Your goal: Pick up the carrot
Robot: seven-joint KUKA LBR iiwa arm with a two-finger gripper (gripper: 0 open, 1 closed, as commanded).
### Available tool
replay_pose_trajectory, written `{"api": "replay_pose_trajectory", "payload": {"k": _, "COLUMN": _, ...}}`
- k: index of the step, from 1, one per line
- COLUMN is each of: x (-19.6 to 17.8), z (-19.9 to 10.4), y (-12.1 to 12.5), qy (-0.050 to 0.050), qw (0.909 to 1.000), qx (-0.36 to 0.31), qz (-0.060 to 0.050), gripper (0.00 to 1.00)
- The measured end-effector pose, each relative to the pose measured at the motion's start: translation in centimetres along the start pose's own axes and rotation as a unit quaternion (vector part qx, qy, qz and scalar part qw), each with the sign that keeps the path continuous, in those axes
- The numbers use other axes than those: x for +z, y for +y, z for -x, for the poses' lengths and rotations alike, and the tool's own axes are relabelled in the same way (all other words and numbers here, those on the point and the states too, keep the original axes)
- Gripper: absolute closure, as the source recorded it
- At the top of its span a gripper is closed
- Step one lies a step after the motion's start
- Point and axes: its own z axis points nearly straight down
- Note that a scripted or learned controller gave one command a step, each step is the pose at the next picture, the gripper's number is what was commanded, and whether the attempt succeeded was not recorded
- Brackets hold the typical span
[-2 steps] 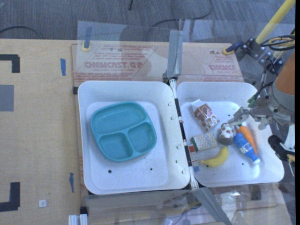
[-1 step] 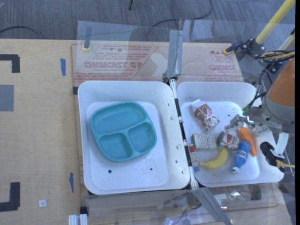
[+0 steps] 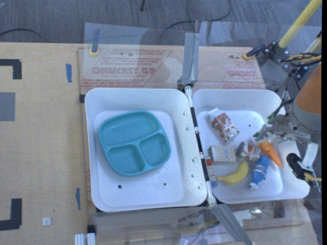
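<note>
Here, you had the carrot (image 3: 271,153) lying in the right bin (image 3: 240,98), near its right wall, slanted with the thicker end toward the middle of the bin and the tip pointing down and outward. Your end effector (image 3: 269,132) hung just above and beside that thicker end, but whether it was released or clenched could not be told from the camera view, and nothing showed the carrot in its grip. The carrot looked like a smooth, tapered orange toy, probably light, rigid and somewhat slippery, so the best hold seemed to be across the thick middle rather than the narrowing tip. It was crowded: a blue tube-shaped bottle (image 3: 260,170) lay touching or just beside its lower side, and a small round can (image 3: 249,150) sat just to its left. A curved yellow banana (image 3: 234,175), a patterned flat box (image 3: 222,153) and a red-and-white carton (image 3: 225,126) lay farther left. In the left bin (image 3: 102,188) rested a teal plate (image 3: 134,142) with three compartments, glossy and shallow.
</note>
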Motion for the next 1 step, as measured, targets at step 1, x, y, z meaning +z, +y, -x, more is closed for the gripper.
{"api": "replay_pose_trajectory", "payload": {"k": 1, "x": -7.63, "z": -4.59, "y": -1.47, "qy": -0.001, "qw": 0.9975, "qx": 0.071, "qz": -0.003, "gripper": 1.00}}
